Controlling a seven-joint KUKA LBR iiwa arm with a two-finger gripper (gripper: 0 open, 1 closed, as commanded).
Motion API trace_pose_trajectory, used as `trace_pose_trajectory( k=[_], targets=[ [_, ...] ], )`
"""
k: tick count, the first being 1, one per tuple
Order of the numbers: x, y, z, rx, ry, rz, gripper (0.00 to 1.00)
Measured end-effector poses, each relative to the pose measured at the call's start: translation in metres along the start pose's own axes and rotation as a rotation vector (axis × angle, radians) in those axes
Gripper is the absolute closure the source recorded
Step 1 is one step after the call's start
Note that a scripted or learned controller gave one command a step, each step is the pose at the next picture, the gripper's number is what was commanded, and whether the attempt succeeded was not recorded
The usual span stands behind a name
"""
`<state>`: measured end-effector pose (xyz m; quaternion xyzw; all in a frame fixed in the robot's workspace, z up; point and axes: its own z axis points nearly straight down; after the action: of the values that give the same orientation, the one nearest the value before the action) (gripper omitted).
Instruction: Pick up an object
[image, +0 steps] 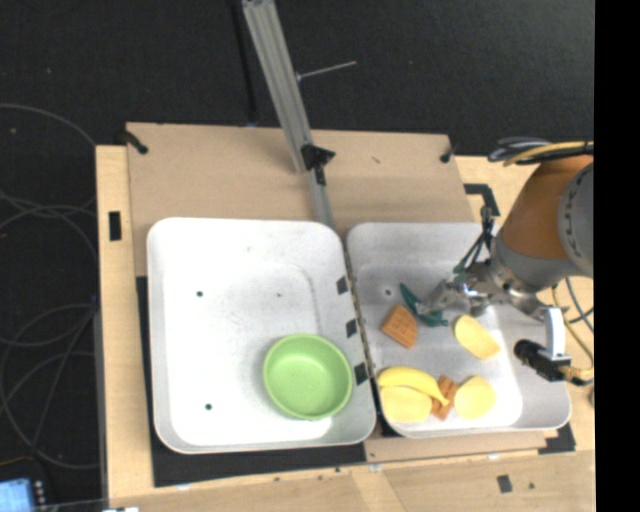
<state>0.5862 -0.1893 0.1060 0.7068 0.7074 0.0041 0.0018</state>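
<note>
Gripper (447, 296) low in right bin (400, 240), mid-bin; finger state: cannot tell. Green toy (420, 307) lies just beside it, near bin centre. Judged light, thin, stiff plastic, likely slippery; best pinched across its narrow middle. Waffle piece (400, 326) alongside.

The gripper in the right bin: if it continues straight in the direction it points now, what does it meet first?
The gripper points left and down, so it would probably meet the small teal object first, just ahead of it; the orange waffle piece lies beyond. Depth is unclear.
</note>
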Motion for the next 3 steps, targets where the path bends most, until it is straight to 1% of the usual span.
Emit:
trace_pose_trajectory(
  k=[1, 2, 3],
  targets=[
    [-0.001, 0.001, -0.011, -0.005, -0.003, 0.002, 1.0],
    [-0.002, 0.007, -0.075, 0.0, -0.005, -0.003, 1.0],
    [-0.001, 0.013, -0.12, 0.001, -0.005, -0.003, 1.0]
  ],
)
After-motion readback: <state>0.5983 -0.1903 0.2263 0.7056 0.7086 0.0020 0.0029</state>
